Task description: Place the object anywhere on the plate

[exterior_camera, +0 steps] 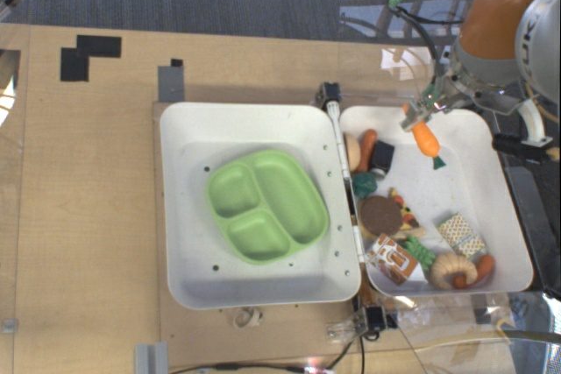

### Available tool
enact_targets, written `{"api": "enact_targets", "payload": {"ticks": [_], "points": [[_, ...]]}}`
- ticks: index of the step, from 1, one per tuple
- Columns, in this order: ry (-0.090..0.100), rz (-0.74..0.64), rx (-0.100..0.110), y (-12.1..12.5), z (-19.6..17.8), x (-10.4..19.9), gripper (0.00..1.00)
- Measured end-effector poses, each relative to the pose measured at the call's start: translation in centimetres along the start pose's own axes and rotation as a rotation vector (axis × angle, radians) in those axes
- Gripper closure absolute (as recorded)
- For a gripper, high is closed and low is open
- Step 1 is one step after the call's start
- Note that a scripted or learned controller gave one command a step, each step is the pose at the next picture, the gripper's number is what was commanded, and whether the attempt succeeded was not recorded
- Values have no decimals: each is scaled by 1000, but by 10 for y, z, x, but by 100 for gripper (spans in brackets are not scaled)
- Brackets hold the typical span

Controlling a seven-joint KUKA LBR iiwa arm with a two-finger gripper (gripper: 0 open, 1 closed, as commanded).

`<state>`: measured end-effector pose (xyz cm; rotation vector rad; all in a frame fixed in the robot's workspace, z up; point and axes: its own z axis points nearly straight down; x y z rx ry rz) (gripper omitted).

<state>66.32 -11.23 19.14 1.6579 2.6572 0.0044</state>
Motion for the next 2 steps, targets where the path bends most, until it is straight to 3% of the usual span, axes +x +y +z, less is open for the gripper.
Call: {"api": "enact_targets", "payload": {"ticks": [1,2], "points": [[0,0,0,0,0,0,0],[9,105,-3,65,4,130,0]]}}
